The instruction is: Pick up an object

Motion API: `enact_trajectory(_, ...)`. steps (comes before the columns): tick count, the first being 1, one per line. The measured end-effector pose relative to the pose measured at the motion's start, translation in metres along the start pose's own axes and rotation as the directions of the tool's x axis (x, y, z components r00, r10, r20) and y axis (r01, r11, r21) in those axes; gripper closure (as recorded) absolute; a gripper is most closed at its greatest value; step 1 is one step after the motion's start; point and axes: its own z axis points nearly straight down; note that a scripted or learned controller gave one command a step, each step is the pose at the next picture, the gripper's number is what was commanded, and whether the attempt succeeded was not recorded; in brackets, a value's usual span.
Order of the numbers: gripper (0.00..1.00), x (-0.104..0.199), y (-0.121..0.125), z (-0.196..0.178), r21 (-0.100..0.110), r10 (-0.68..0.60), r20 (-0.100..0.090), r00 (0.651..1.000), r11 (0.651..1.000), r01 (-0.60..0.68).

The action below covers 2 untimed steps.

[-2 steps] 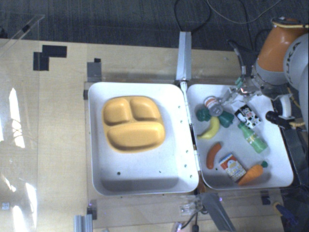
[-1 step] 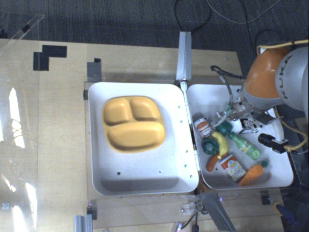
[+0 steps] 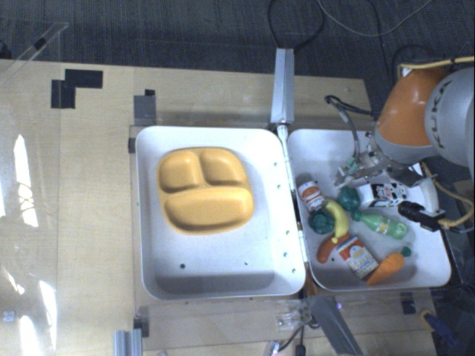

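Down at the front of the right bin [image 3: 438, 273], an orange carrot [image 3: 386, 267] lay beside a small box [image 3: 358, 258], both below the gripper [image 3: 364, 170] and well apart from it. Next to the box sat a red sausage [image 3: 326, 249]. A yellow banana [image 3: 338, 219] lay below the gripper and a bit to its left, with a dark green ball [image 3: 322, 222] touching it. A little can [image 3: 312, 196] stood left of the gripper. A green bottle [image 3: 382, 223] lay just below the gripper, and a teal toy [image 3: 349, 198] sat right under it. I could not tell if the gripper was open or closed, and it held nothing I could see. The big orange and grey arm [image 3: 423, 121] came in from the right. Far to the gripper's left, the left bin [image 3: 148, 221] held a yellow tray [image 3: 205, 189].
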Motion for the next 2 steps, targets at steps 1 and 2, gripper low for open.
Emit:
enact_trajectory(1, 0.0, 0.0, 0.0, 0.0, 0.001, 0.0, 0.0, 1.0, 1.0, 0.0)
enact_trajectory(2, 0.0, 0.008, -0.027, 0.012, 0.007, 0.359, 0.0, 0.933, 0.933, -0.359)
